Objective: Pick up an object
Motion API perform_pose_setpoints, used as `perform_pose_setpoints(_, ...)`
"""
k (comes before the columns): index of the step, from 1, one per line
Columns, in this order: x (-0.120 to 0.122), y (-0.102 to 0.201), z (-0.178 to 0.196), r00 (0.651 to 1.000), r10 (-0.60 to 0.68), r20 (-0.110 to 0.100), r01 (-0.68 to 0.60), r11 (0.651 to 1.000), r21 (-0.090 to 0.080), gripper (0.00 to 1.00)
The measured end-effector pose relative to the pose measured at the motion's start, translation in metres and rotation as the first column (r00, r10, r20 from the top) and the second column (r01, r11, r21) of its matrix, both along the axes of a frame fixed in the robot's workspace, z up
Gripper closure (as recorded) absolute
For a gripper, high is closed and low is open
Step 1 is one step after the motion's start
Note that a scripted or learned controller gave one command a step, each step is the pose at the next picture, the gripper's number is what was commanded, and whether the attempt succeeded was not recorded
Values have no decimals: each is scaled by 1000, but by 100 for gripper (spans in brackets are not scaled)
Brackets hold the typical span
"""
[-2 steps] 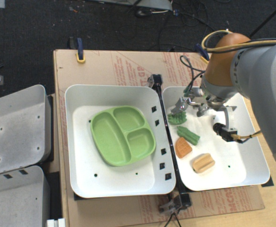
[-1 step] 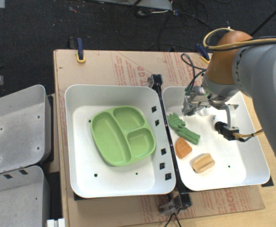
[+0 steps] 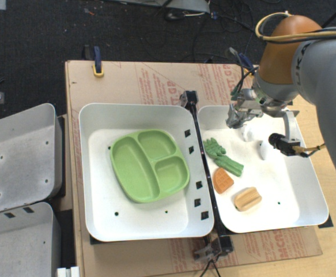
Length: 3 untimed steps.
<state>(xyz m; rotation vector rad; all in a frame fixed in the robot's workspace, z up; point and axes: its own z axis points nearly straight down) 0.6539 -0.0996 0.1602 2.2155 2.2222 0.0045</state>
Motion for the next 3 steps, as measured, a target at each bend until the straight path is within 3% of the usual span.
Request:
perform_pose_setpoints(2,-8,6,105,1000,0,2,0,1000,0,100)
perform_pose_setpoints(3,-26,60,91,1000,4,-7,-4,1000,1,100)
